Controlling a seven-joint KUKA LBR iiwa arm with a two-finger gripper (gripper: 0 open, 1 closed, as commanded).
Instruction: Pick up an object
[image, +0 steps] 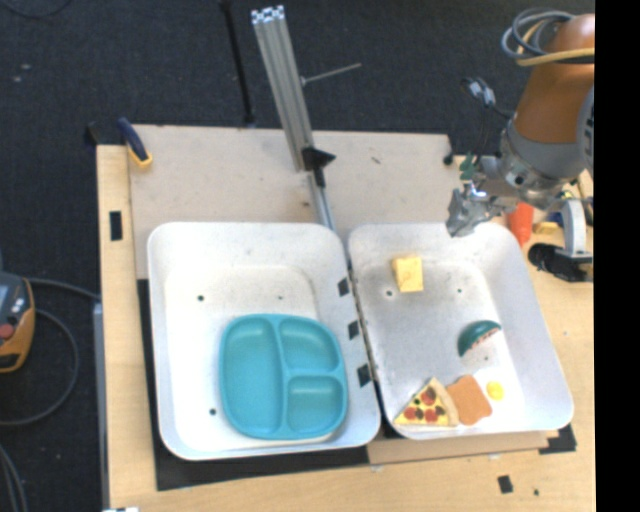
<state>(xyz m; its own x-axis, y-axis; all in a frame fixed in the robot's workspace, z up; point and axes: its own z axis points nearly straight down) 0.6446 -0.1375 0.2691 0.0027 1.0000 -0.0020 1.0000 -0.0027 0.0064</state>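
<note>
The right bin (520, 290) holds a yellow block (407, 272) near its back, a teal and white rounded piece (479, 337) at mid right, and a pizza slice toy (427, 404), an orange piece (469, 398) and a small yellow piece (494, 391) at its front. My gripper (464, 214) hangs over the bin's back right corner, above and to the right of the yellow block. Nothing shows between its fingers.
The left bin (180, 260) holds a teal divided tray (283, 376). A metal post (287, 90) rises behind the bins. An orange object (521, 220) lies on the bench right of the gripper. A blue and yellow clamp (134, 141) sits at the bench's back left.
</note>
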